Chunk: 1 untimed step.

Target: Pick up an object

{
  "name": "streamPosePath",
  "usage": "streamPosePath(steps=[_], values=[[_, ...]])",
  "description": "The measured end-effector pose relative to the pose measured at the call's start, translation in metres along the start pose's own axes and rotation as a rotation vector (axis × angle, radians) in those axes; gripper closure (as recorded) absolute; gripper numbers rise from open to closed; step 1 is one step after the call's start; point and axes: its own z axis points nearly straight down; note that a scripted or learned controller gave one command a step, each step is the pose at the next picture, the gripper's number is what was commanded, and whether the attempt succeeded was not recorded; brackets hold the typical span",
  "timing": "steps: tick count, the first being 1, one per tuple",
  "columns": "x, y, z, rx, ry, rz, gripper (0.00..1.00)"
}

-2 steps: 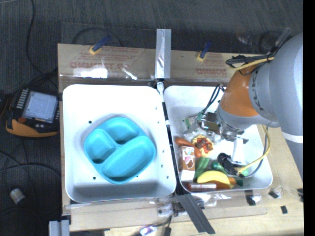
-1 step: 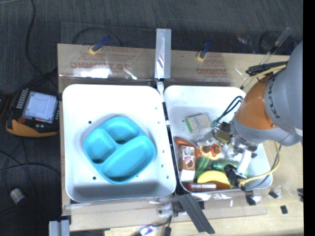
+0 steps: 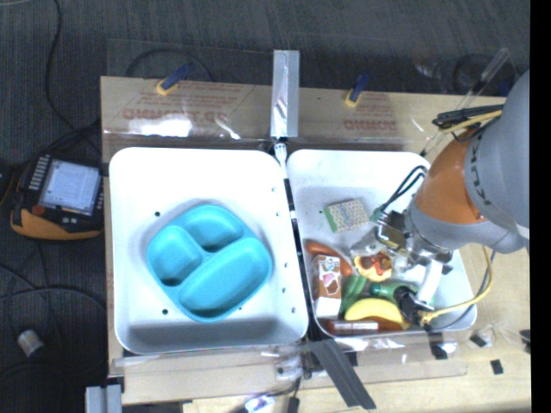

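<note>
My gripper (image 3: 385, 235) hangs low over the middle of the right bin (image 3: 301, 205), below the arm's orange band. Just under it lies a small orange and red toy (image 3: 374, 266). Close by sit a yellow banana (image 3: 376, 310), a green vegetable (image 3: 353, 287), a small printed carton (image 3: 329, 276) and a red piece (image 3: 320, 249). A grey-green square pad (image 3: 346, 215) lies apart toward the back of the bin, left of the gripper. I see nothing held.
The left bin (image 3: 129, 317) holds a blue divided plate (image 3: 209, 259). A clear divider post (image 3: 285, 93) stands between the bins at the back. The arm covers the right bin's right side.
</note>
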Motion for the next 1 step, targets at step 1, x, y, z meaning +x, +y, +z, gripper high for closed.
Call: streamPosePath(steps=[1], values=[[0.0300,-0.0126,-0.1179,0.010,-0.011,0.088,1.00]])
